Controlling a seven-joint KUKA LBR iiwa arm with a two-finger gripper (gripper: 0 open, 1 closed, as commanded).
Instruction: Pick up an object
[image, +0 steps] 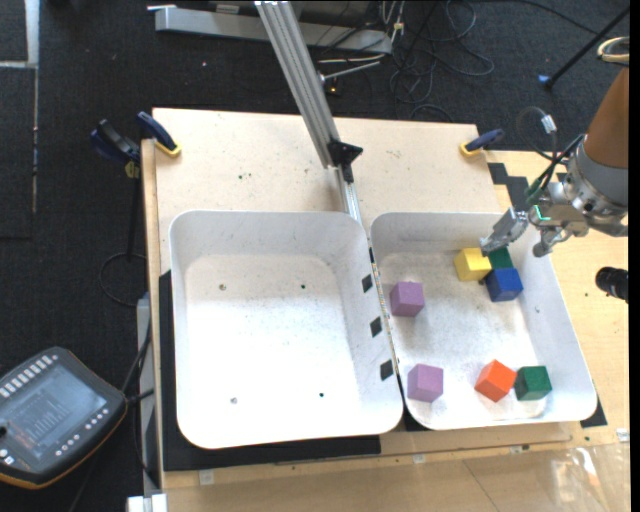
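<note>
— How far along were you?

— Nothing was lifted. Your gripper (522, 232) hung at the right bin's (560, 330) one o'clock corner, fingers spread apart and holding nothing, just above the yellow cube (472, 264).

— Where did that cube sit, and which way did it point?

— At twelve o'clock from the blue cube (504, 285), touching it. As a cube it had no long axis; its faces looked slightly skewed to the bin walls.

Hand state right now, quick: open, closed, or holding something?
Hand: open, holding nothing; it hangs over the right bin, just above the yellow cube, the blue cube and a green cube between them.
</note>
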